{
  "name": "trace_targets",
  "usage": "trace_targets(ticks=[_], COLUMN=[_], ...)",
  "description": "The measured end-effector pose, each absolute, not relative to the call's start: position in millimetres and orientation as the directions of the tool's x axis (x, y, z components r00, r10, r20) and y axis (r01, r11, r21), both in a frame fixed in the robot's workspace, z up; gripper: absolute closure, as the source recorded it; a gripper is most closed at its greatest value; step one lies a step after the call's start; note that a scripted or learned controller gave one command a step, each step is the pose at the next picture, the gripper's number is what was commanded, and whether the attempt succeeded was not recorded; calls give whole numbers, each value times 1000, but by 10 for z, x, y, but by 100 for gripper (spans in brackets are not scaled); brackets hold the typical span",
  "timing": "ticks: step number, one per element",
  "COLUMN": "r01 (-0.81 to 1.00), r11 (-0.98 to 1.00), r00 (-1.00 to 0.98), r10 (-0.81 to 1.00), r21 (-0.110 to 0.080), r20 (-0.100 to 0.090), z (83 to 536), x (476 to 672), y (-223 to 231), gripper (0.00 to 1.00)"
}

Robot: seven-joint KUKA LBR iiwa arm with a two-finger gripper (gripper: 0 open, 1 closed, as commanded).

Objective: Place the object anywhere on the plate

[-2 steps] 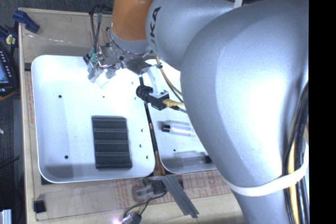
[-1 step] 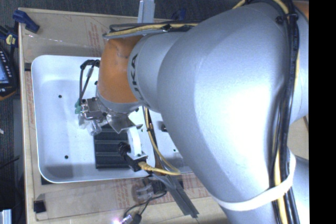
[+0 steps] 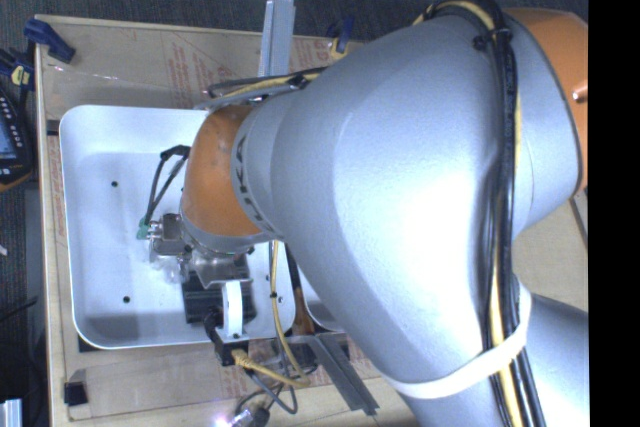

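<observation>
Frankly, you can't read much about the object from this angle, so treat what follows as judgement.

Far L, the table point(image 3: 130, 65) carries the left bin point(image 3: 78, 215). Its bare floor has one small dark dot point(image 3: 114, 183) and a second one point(image 3: 127, 299) nearer the front wall; both are too small to say what they are, maybe just marks in the plastic. Next over, the pincer point(image 3: 168, 243) sits low inside that bin, near its middle and toward the R side. You can't tell how wide it stands or whether it has anything in it, since the wrist covers it from above. Just R of it comes the orange band point(image 3: 215, 185), then the grey arm point(image 3: 400, 195), which hides the rest of the left bin and nearly all of the right bin point(image 3: 316, 317); just a white corner peeks out.

So the object's pos can't be told. It's prob under the arm, in or near the pincer, and the plate is likewise hidden.

Handling: w/ no sight of it, assume light and maybe slick, as a shallow-bin item. Take hold across its narrowest firm part, close to the centre of mass, w/ modest squeeze in case it's soft or brittle. Don't count the grasp as good until you see the item clamped.
</observation>
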State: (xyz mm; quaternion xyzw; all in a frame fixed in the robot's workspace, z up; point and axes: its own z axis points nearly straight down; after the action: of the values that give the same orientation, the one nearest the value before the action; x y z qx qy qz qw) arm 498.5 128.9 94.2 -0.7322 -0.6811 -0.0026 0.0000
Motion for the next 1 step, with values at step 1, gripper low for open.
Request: trace_targets(ticks=[1], r01=[984], r11=[180], r00=[-180], r10=[984], r21=[3], r20=[2], z=[936], x=[5687], y=[1210], gripper=[100])
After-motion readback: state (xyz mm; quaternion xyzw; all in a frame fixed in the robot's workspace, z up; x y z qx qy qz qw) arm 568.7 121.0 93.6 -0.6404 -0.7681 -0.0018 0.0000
